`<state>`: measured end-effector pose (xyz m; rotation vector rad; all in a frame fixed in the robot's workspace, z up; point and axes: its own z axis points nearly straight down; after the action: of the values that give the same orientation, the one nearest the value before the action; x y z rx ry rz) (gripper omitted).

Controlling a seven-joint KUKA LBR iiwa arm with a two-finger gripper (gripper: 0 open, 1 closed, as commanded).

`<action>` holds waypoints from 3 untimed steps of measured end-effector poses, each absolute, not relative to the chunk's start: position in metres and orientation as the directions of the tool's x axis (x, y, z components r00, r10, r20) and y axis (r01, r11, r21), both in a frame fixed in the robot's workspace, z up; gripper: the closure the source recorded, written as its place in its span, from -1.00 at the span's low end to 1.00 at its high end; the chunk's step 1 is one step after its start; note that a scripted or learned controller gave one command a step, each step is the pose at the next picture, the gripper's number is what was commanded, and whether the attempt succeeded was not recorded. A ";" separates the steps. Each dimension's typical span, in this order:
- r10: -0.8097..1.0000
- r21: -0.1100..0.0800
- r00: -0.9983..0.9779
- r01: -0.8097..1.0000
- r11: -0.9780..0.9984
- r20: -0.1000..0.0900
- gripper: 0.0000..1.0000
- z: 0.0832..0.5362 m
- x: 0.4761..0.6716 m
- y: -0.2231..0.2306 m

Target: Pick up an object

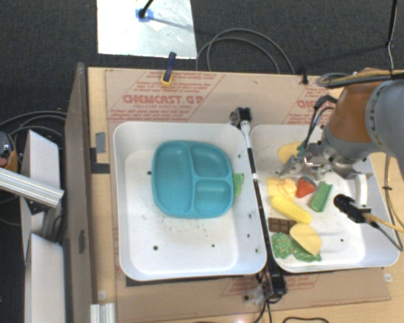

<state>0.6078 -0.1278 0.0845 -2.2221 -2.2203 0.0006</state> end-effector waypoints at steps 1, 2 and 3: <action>1.000 -0.003 0.000 1.000 0.000 0.001 -1.00 0.084 0.560 -0.112; 1.000 -0.002 -0.003 1.000 0.003 0.001 -1.00 0.084 0.541 -0.092; 1.000 0.010 -0.003 1.000 0.003 -0.005 -1.00 0.086 0.624 -0.153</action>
<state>0.6245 -0.1535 0.0863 -2.2260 -2.2326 -0.0058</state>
